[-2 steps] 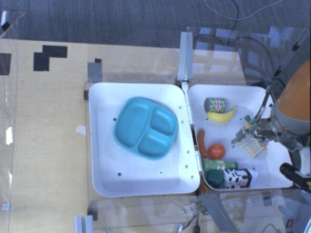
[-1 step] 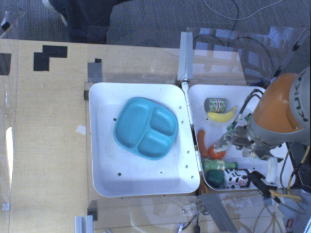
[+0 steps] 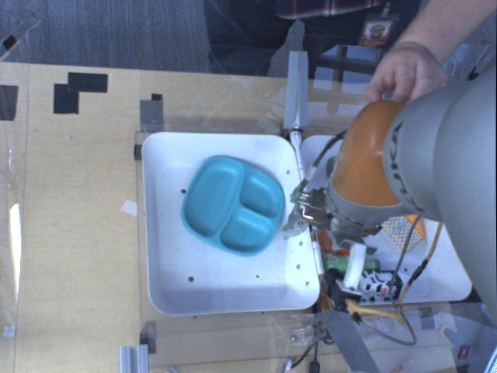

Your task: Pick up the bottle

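Left bin (image 3: 163,286): a blue divided plate (image 3: 233,204) lies at the centre, slightly toward the right wall. At the divider between the bins, the arm (image 3: 435,154) hangs over the right bin (image 3: 454,286) and covers most of it. The gripper (image 3: 311,208) sits at that bin's left edge; its state cannot be determined. Below it, near the right bin's front left corner, a white bottle (image 3: 356,264) lies close to upright in view, its long axis running front to back; which end is the cap cannot be determined
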Controlling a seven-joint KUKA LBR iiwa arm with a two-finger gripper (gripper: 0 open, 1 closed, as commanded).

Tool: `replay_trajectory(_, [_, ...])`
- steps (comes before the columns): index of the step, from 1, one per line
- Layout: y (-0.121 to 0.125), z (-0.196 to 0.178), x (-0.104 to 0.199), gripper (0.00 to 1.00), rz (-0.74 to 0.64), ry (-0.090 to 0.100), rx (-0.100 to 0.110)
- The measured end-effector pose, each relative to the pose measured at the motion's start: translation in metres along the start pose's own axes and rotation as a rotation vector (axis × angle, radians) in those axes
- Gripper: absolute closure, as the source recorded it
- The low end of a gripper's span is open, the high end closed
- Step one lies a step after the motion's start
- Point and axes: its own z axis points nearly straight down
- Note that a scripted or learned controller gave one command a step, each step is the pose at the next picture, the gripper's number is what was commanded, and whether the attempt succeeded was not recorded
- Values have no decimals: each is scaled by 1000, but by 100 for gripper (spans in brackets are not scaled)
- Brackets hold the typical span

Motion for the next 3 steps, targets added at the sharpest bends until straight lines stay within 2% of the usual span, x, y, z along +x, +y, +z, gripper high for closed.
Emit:
replay_trajectory(1, [-14,-1,51,0,516,1,-2])
replay_trajectory(2, [74,-2,14,0,727,2,-4])
replay_trajectory(3, [43,-34,8,0,678,3,-4])
